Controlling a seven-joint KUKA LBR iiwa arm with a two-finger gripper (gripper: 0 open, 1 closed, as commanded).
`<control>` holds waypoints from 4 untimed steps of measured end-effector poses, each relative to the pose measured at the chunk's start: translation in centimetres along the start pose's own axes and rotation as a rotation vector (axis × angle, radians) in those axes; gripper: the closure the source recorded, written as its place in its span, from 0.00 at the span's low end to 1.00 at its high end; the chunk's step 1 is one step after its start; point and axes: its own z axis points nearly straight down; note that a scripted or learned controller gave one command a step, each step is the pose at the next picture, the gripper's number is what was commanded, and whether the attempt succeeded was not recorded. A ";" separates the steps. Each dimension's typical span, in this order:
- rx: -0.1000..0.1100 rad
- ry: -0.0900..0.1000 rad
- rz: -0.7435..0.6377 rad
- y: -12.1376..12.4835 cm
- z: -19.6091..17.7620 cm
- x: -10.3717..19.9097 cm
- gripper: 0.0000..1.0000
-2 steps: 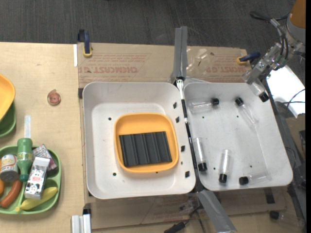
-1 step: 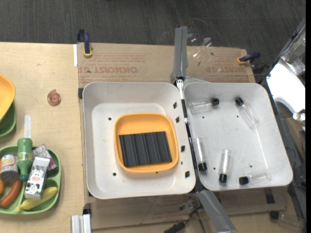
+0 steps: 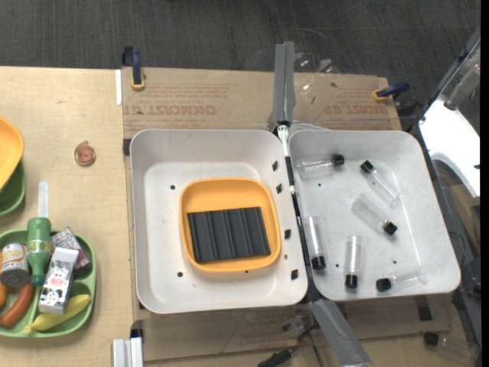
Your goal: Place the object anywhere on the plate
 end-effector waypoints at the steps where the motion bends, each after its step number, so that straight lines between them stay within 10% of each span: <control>1: -0.001 -0.002 -0.272 0.1 -3.4 0.0 0.00; 3: -0.003 0.000 -0.958 -6.7 -3.2 8.5 0.00; 4: -0.004 -0.001 -1.415 -5.6 -3.4 7.2 0.00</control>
